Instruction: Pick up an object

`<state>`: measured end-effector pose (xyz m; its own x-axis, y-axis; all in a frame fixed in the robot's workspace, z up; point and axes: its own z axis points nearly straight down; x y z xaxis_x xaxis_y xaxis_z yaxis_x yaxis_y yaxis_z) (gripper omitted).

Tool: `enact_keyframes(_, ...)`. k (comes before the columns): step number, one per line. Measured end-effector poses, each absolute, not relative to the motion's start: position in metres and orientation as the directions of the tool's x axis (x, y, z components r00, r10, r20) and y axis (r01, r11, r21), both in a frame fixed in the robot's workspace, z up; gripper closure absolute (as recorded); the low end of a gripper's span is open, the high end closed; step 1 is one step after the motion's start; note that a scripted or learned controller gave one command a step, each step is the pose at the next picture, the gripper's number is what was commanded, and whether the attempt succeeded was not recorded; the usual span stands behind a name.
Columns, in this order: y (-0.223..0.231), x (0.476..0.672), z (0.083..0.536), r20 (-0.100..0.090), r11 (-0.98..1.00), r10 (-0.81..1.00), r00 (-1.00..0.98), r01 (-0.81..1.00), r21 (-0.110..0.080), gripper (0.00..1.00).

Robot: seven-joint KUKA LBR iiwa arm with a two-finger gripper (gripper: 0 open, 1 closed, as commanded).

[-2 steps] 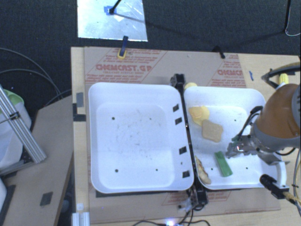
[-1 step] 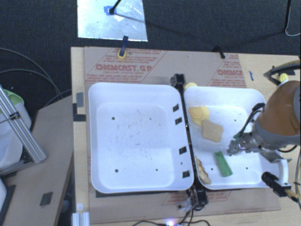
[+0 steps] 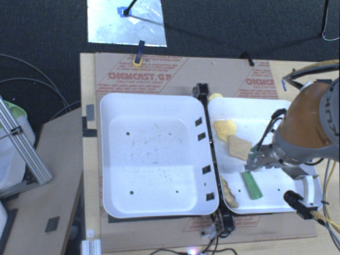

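My gripper hangs low over the right bin, reaching in from the right with the orange band of my wrist above it. Whether it is apart or together I cannot tell, since the wrist and its dark cabling hide that from this high slant, and I see nothing held in it. The nearest candidate is the green stick, lying flat on the bin floor just below my gripper, toward the near rim. Its long axis runs diagonally, upper end closest to me and lower end slanting away toward the near right. That upper end looks almost under my tip, though I cannot say it touches. To take it I judge I would need to shift a little toward the near rim and close across its narrow width, not along its length. Just beside my gripper on the far left side sits the tan block, and beyond that the yellow lump. A brownish piece lies against the bin's left wall, farther off. The left bin is well apart from me.
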<state>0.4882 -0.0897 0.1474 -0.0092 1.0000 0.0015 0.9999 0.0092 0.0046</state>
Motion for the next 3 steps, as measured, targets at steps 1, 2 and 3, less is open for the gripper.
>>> enact_keyframes(1, -0.106, 0.5, 0.133, 0.0, 0.001, 1.0, -0.001, 1.0, 0.001, 1.0)
enact_keyframes(2, -0.125, 0.507, 0.129, -0.001, 0.0, 1.0, 0.0, 1.0, 0.003, 1.0)
enact_keyframes(3, -0.195, 0.515, 0.12, -0.004, -0.004, 1.0, 0.004, 1.0, 0.002, 1.0)
